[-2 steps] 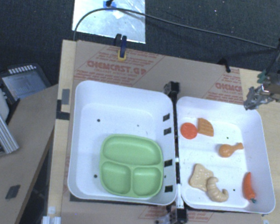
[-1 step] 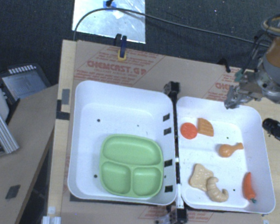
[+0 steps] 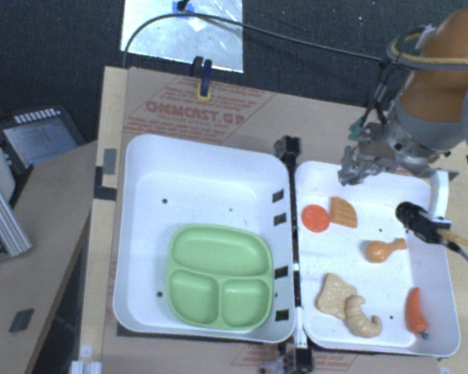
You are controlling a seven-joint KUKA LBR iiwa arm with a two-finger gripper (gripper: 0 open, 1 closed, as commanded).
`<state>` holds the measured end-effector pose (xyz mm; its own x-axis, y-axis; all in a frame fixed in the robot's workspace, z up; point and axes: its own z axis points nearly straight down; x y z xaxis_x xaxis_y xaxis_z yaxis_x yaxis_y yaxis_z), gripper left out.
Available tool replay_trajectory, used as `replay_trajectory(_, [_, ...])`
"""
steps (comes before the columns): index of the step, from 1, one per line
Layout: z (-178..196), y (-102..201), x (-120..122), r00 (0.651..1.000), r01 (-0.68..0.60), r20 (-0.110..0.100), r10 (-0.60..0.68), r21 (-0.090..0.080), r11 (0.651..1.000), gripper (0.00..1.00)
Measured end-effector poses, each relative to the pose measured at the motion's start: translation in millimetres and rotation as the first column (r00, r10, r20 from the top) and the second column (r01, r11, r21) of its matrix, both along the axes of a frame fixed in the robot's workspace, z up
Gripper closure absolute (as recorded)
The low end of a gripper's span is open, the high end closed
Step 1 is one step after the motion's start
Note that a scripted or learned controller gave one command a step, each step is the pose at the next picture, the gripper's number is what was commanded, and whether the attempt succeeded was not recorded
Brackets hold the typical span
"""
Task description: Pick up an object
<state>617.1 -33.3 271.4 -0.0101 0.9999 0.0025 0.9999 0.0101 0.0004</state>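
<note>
**The toast sits just below the jaws**

The grey arm with the orange band comes in from the upper right of the frame. Its jaws [image 3: 356,173] hang over the top edge of the right white bin [image 3: 446,276]. I cannot tell if they are open or closed, and I see nothing between them.

The nearest toy is the small orange toast-shaped piece [image 3: 343,212]. It lies a little lower in the frame than the jaws, almost straight under them. The round red slice [image 3: 315,219] sits just beside it on the left.

I think the arm needs to come down and slightly toward the bottom of the frame.

The green plastic tray with three parts [image 3: 218,274] rests in the left white bin [image 3: 142,213], well apart.
</note>
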Motion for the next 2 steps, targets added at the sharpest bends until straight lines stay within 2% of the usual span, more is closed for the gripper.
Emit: replay_trajectory(2, [-23.4,111.3,-32.1,1.000,0.001,-0.001,-0.001,0.000,1.000,1.00])
